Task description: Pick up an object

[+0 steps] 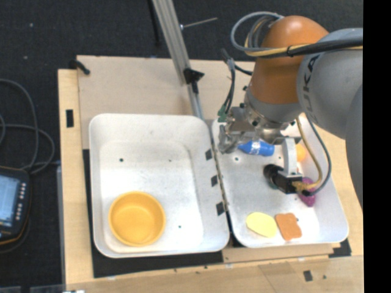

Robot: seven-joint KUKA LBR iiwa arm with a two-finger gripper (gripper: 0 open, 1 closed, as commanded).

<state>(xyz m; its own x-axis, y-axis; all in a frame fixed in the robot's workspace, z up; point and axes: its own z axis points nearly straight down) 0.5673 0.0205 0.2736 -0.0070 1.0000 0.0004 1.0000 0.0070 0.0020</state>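
My gripper (227, 141) hangs low over the far left corner of the right bin (330, 224), close to the wall between the two bins. A blue and white object (259, 148) lies just to its right, partly under the wrist. Near the front of that bin sit a flat yellow piece (262, 224) and an orange block (288, 226) side by side. A small purple thing (308, 198) lies toward the right wall. An orange-yellow object (300, 152) peeks out behind the arm's bracket. I see nothing between the gripper's tips.
A yellow bowl (137, 218) stands at the front left of the left bin (153, 139). A slanted metal rail (174, 41) rises behind the bins. The arm's grey and orange body covers the far right of the right bin.
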